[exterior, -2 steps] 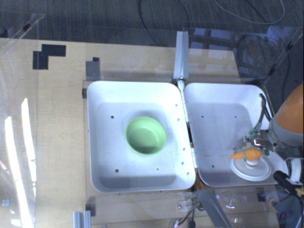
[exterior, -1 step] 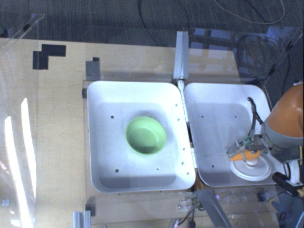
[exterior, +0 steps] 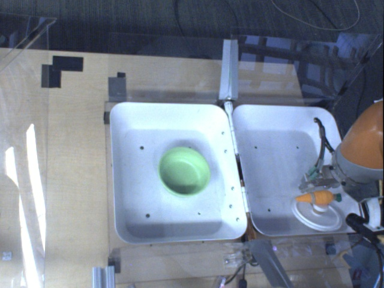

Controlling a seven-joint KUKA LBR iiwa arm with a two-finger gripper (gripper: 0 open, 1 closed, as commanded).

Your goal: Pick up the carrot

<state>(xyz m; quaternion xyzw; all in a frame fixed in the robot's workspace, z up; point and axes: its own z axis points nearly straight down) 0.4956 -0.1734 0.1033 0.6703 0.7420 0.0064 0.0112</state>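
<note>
Orange and small, the carrot (exterior: 316,198) lies in the right bin (exterior: 273,131), down toward that bin's four o'clock corner, resting across the top of a white plate (exterior: 317,218) with its pale stem end pointing toward nine o'clock. The arm (exterior: 366,149), grey below its orange band, reaches in at the frame's three o'clock side, and the gripper (exterior: 319,179) sits just above the carrot at its twelve o'clock side, very near it and perhaps touching; whether it has closed on the carrot or stands released cannot be told from this slant, since metal parts and cables crowd that spot. The left bin (exterior: 129,161) holds a green bowl (exterior: 184,170) near its middle, well apart from the work. Judging by how things lie, the step in hand is the grasp itself. To do it well, the closing line should cross the carrot's short axis, near its thick middle rather than the tapering tip, so it does not squirt out sideways. The descent should stop short of pressing on the plate, which may tip or slide under load. A straight vertical lift afterwards would keep the carrot clear of the bin wall at three o'clock.
</note>
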